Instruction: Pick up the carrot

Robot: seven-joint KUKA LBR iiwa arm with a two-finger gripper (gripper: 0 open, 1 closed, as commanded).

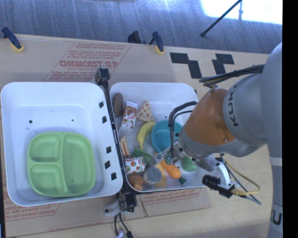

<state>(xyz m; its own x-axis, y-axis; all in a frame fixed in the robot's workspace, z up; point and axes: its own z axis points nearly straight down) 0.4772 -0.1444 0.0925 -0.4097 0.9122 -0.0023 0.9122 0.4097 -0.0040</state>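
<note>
The claw [175, 155] is seen low in the right bin [188, 90], under the grey arm [248, 113] and its orange band [208, 120]; whether it is open or closed cannot be told. The carrot [171, 170] lies just beside it at six o'clock, on the bin floor. A blue cup [161, 134] stands at eleven o'clock from the claw, with a banana [144, 132] touching it at nine o'clock. A can [152, 175] is found at nine o'clock from the carrot. In the left bin [20, 95] a green divided plate [62, 164] is laid. Both bins are carried by the surface [149, 58].
</note>
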